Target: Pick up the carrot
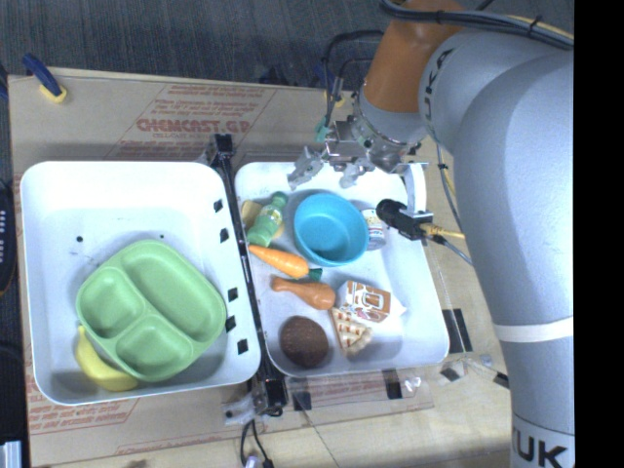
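The carrot is a slim orange piece lying in the right bin, just left of and below the blue bowl. My gripper hangs over the far edge of the right bin, above the blue bowl. Its two fingers are spread apart with nothing between them. The carrot lies well below the gripper in the picture, apart from it.
The right bin also holds a green bottle, a chicken drumstick, a brown round thing, a waffle piece, a snack packet and a small can. The left bin holds a green divided plate over a yellow item.
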Controlling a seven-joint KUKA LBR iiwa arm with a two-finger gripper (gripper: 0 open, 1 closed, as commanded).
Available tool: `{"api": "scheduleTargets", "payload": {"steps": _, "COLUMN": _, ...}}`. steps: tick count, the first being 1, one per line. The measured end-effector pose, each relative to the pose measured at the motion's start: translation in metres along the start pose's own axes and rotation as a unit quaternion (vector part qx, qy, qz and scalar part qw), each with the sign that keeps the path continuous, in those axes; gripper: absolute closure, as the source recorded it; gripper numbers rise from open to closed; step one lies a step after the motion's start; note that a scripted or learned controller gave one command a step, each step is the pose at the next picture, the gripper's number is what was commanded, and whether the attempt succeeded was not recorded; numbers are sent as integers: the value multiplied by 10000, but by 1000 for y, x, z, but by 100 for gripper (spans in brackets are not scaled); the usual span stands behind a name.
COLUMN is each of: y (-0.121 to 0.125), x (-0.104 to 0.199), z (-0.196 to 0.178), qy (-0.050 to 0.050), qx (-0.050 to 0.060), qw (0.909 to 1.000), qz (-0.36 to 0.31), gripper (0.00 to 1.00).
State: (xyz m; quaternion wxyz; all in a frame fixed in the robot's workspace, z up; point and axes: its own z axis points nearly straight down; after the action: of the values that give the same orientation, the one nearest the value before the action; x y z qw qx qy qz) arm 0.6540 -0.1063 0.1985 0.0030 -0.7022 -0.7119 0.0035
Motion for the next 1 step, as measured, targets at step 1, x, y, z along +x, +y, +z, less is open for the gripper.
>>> {"api": "scheduleTargets", "payload": {"steps": 1, "y": -21, "x": 5, "z": 80, "qy": -23, "qx": -144, "qw": 9987, "qz": -493, "gripper": 0}}
